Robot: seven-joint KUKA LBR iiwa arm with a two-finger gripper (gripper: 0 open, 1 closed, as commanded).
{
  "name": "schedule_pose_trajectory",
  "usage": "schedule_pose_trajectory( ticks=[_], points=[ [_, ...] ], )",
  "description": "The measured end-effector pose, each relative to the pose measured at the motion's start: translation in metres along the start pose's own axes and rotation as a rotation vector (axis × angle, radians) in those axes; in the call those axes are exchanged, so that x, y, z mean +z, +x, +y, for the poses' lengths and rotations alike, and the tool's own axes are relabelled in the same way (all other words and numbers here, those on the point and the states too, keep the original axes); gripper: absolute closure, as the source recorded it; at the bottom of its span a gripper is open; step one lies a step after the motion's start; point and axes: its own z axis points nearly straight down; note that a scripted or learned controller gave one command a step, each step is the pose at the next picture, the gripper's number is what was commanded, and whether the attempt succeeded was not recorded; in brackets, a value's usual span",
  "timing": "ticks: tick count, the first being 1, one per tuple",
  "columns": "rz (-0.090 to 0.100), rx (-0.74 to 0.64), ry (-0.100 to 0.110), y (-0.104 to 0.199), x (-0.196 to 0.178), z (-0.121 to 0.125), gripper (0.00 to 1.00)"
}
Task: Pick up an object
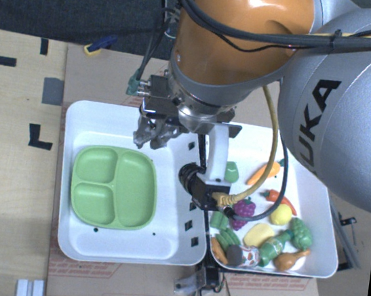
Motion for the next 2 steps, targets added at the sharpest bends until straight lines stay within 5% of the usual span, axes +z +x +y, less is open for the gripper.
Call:
schedule_pose_trajectory(
  ticks=[1,2],
  points=[
    [-0.001,-0.002,0.002,0.001,-0.009,0.0,1.0],
    [-0.003,0.008,0.008,0.006,0.128,-0.001,1.0]
  ],
)
